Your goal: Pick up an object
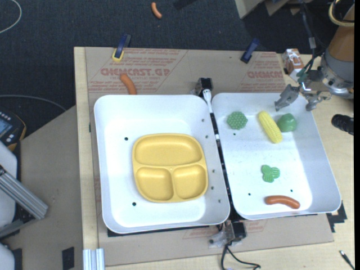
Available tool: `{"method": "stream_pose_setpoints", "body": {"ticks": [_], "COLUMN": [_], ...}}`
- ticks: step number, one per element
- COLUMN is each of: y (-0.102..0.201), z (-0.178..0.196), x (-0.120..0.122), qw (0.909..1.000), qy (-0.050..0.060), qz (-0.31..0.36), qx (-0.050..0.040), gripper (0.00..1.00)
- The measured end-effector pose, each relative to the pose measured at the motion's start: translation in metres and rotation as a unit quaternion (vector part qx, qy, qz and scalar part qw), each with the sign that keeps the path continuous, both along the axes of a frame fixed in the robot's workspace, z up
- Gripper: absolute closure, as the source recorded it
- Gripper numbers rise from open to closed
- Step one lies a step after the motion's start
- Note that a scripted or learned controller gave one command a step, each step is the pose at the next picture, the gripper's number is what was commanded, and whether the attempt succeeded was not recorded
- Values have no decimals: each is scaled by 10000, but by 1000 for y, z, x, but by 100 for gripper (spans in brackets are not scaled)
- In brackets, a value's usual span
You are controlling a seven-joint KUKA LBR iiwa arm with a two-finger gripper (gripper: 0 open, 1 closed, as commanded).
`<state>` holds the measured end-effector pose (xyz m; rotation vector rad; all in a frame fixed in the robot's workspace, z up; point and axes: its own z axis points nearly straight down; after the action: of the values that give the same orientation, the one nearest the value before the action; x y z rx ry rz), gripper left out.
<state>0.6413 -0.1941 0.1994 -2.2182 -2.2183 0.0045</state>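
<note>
Camera view: my hand [298, 99] hovers spread and empty over the corn [270, 126] (pick not yet begun).

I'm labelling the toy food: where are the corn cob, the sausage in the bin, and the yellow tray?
corn cob [270, 126], camera view, mid-cob.
sausage [282, 201], camera view, its middle.
yellow tray [169, 149], camera view, large top compartment.

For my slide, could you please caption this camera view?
Open two-finger gripper hovering above the yellow toy corn cob in the right white bin; yellow divided tray left.
</note>
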Motion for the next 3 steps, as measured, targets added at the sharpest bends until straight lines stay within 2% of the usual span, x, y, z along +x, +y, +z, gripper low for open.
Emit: {"method": "stream_pose_setpoints", "body": {"ticks": [2,3], "y": [-2,-3], "z": [-115,-101], "x": [-7,-5], "qw": [10000,10000], "qy": [3,-25], "qz": [2,4], "qx": [3,-8], "gripper": [0,100]}}
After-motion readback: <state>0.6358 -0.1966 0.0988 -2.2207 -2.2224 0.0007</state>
